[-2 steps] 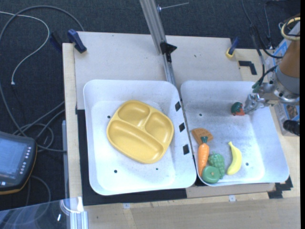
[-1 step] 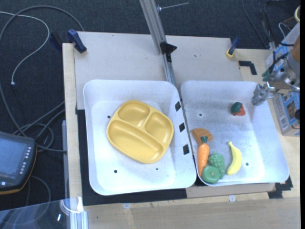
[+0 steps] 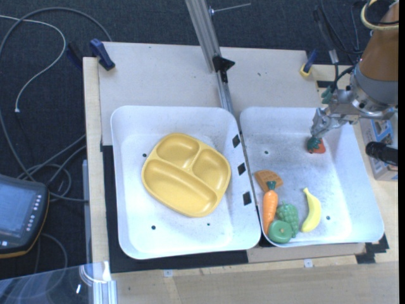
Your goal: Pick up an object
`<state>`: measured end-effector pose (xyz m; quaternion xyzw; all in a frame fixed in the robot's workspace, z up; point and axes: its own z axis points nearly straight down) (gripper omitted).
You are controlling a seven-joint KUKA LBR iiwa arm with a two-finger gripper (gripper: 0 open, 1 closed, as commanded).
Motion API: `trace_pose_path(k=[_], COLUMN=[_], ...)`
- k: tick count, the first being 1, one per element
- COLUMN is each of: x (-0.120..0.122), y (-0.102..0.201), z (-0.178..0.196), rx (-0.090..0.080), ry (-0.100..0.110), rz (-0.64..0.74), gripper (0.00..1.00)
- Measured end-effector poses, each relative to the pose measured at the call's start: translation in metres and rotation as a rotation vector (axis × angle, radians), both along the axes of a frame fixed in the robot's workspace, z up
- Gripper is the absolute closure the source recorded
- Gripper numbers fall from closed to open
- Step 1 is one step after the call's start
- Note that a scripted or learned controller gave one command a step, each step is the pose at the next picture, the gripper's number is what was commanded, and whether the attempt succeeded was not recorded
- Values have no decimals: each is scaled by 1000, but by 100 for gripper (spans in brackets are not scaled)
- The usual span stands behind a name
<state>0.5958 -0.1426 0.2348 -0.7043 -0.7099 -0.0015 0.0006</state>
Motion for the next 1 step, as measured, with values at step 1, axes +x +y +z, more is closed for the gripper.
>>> trace_pose_path(k=[1], x=[13], y=[60], z=[8], rx=[-1], ry=[-2], rz=[0], gripper=[100])
